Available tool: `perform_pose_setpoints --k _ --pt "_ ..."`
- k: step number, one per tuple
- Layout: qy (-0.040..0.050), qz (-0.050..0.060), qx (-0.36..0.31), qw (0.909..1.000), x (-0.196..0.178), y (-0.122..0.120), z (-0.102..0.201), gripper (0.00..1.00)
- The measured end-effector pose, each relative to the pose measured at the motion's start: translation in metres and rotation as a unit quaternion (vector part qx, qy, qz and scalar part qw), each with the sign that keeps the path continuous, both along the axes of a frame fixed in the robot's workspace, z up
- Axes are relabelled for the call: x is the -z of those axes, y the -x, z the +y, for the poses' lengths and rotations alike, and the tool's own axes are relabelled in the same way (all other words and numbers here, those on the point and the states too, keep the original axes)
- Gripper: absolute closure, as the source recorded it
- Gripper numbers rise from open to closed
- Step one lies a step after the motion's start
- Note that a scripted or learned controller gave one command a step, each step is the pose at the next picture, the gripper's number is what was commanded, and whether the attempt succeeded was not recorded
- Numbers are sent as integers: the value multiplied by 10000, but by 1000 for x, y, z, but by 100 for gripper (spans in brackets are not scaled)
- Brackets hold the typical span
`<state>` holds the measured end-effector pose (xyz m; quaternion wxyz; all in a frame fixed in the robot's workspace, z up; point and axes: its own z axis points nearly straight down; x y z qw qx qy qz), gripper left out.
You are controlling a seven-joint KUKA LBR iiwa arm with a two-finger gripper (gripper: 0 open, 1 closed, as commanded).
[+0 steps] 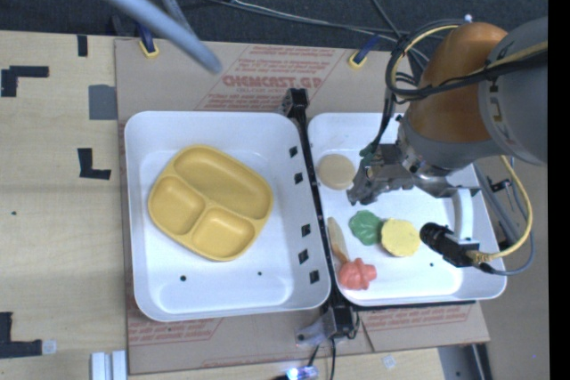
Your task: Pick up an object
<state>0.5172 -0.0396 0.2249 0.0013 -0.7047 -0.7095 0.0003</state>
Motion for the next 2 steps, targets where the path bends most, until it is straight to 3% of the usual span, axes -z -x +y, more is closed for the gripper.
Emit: perform_pose_setpoints --k 2 --pt "1 2 2 10000 2 25 105 100"
